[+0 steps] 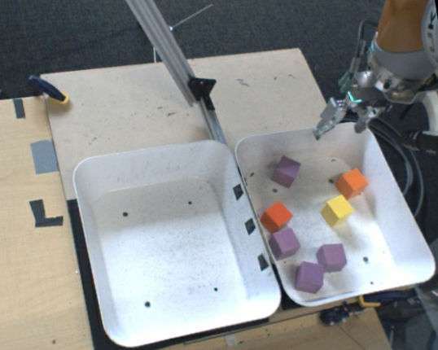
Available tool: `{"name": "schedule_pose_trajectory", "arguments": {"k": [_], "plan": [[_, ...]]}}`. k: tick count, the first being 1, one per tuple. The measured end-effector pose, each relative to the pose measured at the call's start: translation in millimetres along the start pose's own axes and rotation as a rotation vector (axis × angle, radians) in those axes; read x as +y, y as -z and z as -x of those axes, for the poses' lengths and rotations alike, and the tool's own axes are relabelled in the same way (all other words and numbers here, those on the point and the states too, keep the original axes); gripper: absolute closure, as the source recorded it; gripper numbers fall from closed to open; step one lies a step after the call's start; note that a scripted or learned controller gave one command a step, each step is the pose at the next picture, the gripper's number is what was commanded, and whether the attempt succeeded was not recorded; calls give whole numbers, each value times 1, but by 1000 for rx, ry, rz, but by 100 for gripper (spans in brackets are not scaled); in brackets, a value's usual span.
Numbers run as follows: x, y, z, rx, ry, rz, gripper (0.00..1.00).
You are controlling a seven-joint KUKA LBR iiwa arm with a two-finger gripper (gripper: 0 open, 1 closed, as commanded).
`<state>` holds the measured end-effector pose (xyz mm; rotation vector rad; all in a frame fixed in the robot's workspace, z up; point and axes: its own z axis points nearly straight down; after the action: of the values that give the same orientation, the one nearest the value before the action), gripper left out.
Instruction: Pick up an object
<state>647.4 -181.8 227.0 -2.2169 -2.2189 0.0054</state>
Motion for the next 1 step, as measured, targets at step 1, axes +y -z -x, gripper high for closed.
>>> {"name": "schedule_pose_trajectory", "arguments": {"k": [1], "plan": [[1,3,0,-3,1,4,0]]}}
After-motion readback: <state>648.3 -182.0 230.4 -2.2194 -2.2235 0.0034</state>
